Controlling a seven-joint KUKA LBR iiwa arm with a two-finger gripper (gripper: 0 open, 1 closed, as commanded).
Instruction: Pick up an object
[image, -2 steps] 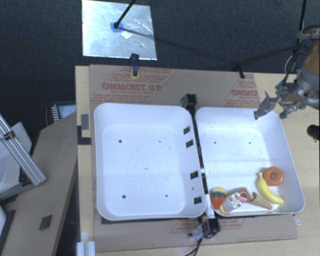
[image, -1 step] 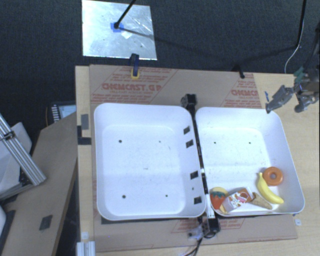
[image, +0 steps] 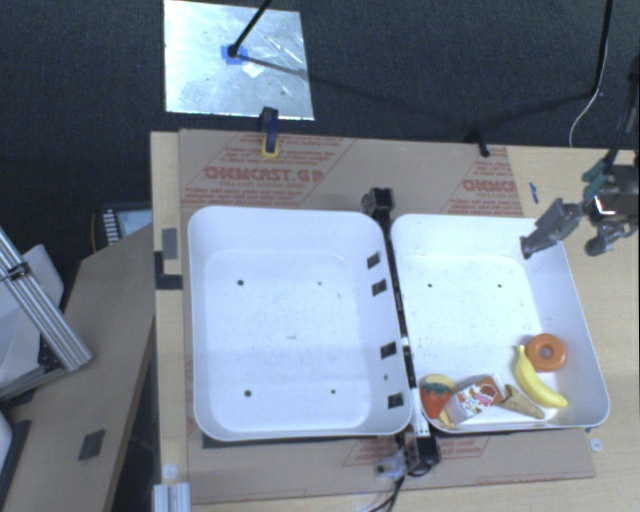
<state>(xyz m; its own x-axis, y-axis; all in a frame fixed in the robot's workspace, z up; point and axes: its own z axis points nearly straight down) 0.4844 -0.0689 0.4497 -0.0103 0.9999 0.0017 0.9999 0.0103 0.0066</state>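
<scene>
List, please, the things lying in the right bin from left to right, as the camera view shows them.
Round red and orange object → red and white packet → small tan piece → banana, with the orange ring just above it.

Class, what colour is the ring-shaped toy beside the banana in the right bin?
Orange, seen in the camera view: the ring-shaped toy.

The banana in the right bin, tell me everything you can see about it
The banana is yellow, curved and smooth, like a plastic toy, whole and unpeeled. It lies flat on the floor of the right bin, near the front right corner, one end toward the bin's middle and the other toward the front rim. An orange ring-shaped piece sits against its upper side, and a small tan piece lies by its lower end. The gripper is far from it, at the bin's back right rim.
</scene>
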